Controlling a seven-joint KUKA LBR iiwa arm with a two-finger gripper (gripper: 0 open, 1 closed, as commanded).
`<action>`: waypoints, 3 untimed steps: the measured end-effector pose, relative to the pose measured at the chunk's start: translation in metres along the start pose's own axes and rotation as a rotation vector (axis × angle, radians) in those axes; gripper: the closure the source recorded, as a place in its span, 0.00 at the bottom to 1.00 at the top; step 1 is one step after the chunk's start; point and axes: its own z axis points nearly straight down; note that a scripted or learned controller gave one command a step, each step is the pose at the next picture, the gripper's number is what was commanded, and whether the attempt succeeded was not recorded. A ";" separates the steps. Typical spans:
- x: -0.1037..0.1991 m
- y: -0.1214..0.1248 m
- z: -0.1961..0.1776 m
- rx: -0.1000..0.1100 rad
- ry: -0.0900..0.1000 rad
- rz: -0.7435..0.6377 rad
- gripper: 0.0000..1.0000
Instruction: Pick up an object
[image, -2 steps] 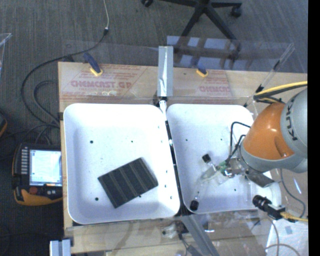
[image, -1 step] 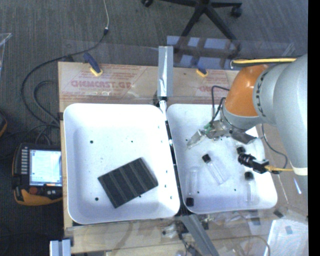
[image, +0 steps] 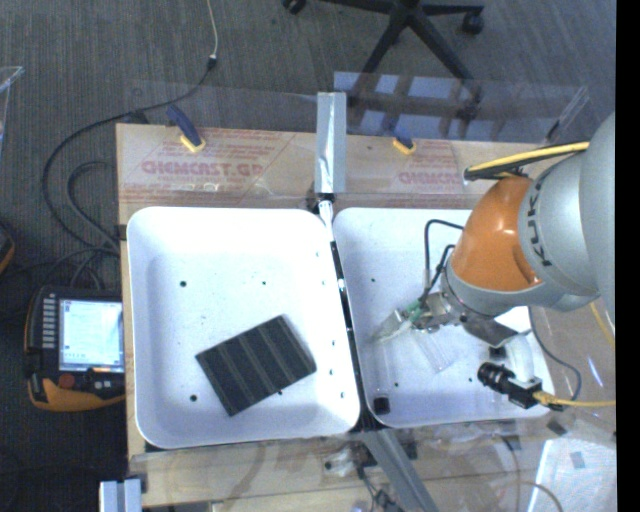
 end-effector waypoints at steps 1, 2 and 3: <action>-0.022 0.055 0.001 -0.003 -0.002 -0.034 0.00; -0.009 -0.021 0.000 -0.003 -0.002 -0.153 0.00; -0.008 -0.019 -0.010 -0.007 0.000 -0.153 1.00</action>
